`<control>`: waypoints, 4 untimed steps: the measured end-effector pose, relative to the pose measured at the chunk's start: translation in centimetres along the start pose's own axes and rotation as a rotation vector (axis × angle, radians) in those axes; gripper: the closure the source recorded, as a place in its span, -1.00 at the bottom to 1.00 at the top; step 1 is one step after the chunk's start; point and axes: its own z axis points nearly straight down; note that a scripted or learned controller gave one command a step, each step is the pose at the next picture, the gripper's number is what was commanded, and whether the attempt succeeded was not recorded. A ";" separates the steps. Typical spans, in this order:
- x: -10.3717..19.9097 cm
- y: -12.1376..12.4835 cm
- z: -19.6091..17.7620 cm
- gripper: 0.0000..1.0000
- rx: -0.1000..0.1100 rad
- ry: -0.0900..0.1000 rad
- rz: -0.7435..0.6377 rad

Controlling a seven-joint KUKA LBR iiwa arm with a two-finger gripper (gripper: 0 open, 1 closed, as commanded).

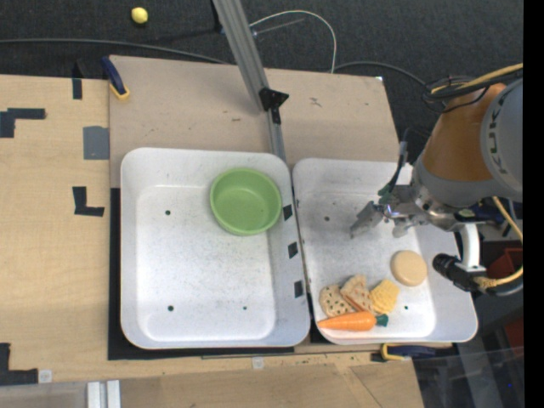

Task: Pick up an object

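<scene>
Down at the near edge of the right bin (450, 325) there's a little pile of toy food: an orange carrot (347, 321) lying flat along the rim, with a couple of crackers (344, 298) stacked just behind it and a yellow piece (384, 296) touching them on the right. A round tan cookie-looking thing (410, 268) sits a bit further back, near the pile but apart from it.

Above that, the gripper (367, 220) hangs over the middle of the right bin, fingers pointing toward the left bin. From this angle you honestly can't tell whether it's spread or pinched, and nothing shows up between the tips. It's near the tan disc but not touching it. The arm (463, 143), grey with its orange band, comes in from the right side.

Over in the left bin (144, 253), a green bowl (246, 201) sits upright in the far right corner, close to the divider between the bins.

Further back on the bench (51, 168), a grey metal pole (242, 41) slants up from behind the bins, and a small yellow ball (139, 14) sits on the dark floor way off at the top left.
</scene>
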 end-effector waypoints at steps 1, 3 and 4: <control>0.7 -0.5 4.6 -1.00 0.001 0.001 -0.001; 1.4 -1.0 -2.3 1.00 -0.010 -0.001 -0.001; 1.4 -0.9 -7.4 1.00 -0.011 -0.002 0.000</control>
